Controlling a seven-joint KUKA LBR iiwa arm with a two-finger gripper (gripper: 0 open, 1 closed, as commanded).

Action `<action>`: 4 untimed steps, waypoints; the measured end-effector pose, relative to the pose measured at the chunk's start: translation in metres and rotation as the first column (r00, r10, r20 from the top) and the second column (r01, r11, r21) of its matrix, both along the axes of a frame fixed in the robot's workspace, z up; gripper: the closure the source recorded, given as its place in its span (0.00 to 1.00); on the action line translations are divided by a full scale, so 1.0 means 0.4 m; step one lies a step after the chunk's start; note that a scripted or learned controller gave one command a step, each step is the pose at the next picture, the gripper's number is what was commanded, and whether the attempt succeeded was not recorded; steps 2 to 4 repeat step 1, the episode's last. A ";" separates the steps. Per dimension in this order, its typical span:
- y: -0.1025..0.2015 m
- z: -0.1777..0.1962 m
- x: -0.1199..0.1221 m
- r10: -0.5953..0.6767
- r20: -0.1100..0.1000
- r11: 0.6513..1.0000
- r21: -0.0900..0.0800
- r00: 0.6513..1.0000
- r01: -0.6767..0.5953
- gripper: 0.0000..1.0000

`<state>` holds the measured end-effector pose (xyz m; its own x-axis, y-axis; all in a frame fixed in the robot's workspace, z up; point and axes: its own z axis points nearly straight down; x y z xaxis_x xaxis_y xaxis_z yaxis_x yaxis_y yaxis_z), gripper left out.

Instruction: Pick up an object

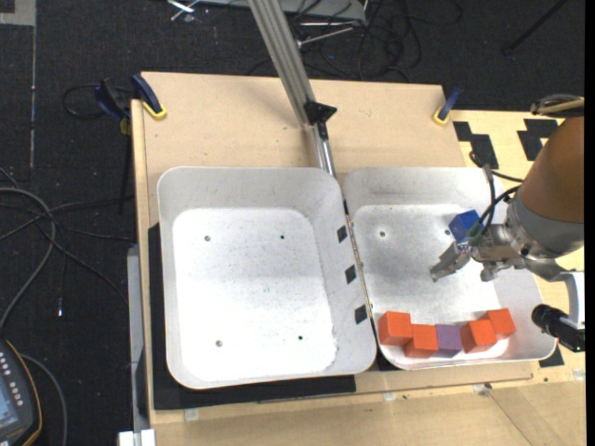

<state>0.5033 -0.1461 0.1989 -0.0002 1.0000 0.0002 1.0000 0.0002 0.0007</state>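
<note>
A row of blocks lies along the near wall of the right bin [409,179]: an orange block [396,327], a second orange block [425,340], a purple block [449,338], and two more orange blocks [481,333] [501,321]. A blue block [463,222] sits farther back, partly hidden by the wrist. My gripper [444,265] hangs low over the bin's middle, pointing left and down, just left of the blue block and above the row. I see nothing held in it.
The left bin [167,249] adjoins the right one along a shared rim with black tabs. A slanted metal pole [288,54] comes down from the back to that rim. Clamps [149,102] [447,106] grip the bench's far corners.
</note>
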 end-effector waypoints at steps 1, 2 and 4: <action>-0.086 0.168 0.105 0.002 0.010 1.000 -0.006 1.000 -0.002 0.00; -0.086 0.168 0.105 0.002 0.010 1.000 -0.006 1.000 -0.002 0.00; -0.086 0.168 0.105 0.002 0.010 1.000 -0.006 1.000 -0.002 0.00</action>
